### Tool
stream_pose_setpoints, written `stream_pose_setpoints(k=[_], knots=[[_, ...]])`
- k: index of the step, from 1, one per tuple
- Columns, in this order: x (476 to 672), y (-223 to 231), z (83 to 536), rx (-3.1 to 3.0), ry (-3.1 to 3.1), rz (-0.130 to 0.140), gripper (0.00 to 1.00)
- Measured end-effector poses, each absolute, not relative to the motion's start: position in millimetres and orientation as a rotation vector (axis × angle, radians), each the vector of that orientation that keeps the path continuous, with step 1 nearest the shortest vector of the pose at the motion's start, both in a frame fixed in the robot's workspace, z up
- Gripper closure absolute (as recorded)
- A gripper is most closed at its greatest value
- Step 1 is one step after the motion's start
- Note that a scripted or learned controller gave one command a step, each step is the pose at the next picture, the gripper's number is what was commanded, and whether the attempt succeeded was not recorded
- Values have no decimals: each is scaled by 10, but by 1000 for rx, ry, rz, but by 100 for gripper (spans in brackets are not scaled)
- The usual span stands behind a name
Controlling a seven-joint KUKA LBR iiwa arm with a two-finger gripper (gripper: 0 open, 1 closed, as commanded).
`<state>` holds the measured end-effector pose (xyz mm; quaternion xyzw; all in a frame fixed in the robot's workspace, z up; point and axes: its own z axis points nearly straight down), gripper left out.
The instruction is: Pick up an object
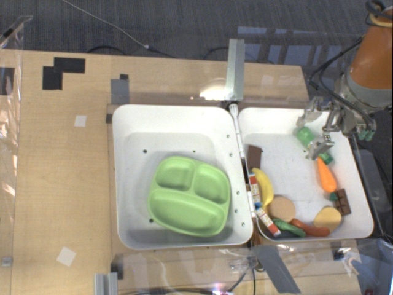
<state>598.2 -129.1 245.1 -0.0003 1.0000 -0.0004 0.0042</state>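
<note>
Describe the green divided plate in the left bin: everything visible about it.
The green divided plate is light green, looks like smooth moulded plastic, and has rounded corners. Raised ridges split it into three compartments: one long one along the near side and two smaller ones behind. It lies flat and upright, turned slightly askew to the bin's walls, on the floor of the left bin, toward its near right part. Nothing lies in it or touches it.

Bright, even overhead light, sharp focus, with a glare spot on the bench [212,93] behind the bins.
</note>
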Motion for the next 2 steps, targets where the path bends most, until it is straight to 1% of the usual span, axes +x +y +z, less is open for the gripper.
stream_pose_setpoints(k=[1, 2], knots=[[5774, -1336, 1129, -418, 3112, 2, 0], [5892, -1669, 895, -354, 3108, -4, 0]])
